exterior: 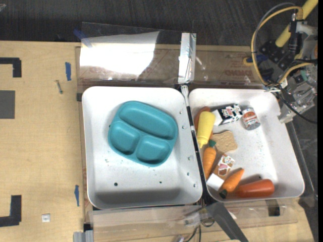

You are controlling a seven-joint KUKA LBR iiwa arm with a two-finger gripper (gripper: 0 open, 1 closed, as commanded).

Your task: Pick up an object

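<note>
Two shallow white plastic bins sit side by side on the pale wooden worktop (pixel 35 150). The left bin (pixel 96 185) carries a teal, rounded plastic tray with three compartments (pixel 143 132), lying near the bin's middle and tilted toward its far right corner. The right bin (pixel 282 155) holds a cluster of small toy items, mostly along its left wall and near edge. A yellow squeeze bottle with a red tip (pixel 205 126) lies close to the left wall, and a tan, flat biscuit-like piece (pixel 226 141) touches it on the right. Toward the far edge lie a small black-and-white carton (pixel 228 113) and, just beside it, a small silver can with a red label (pixel 250 119). Below the yellow bottle an orange toy carrot (pixel 209 160) runs along the left wall; a small white packet with red print (pixel 225 165) sits just beside it. Near the near edge a second orange carrot-shaped piece (pixel 232 180) leans against a long red-orange pepper-like toy (pixel 255 187), with a small white block (pixel 215 181) touching the carrot's lower end. Beyond the right bin's far right corner, the arm's wrist with yellow and black cables (pixel 287 39) hangs off the bin; I cannot tell where the pincer is or how wide it stands.
</note>
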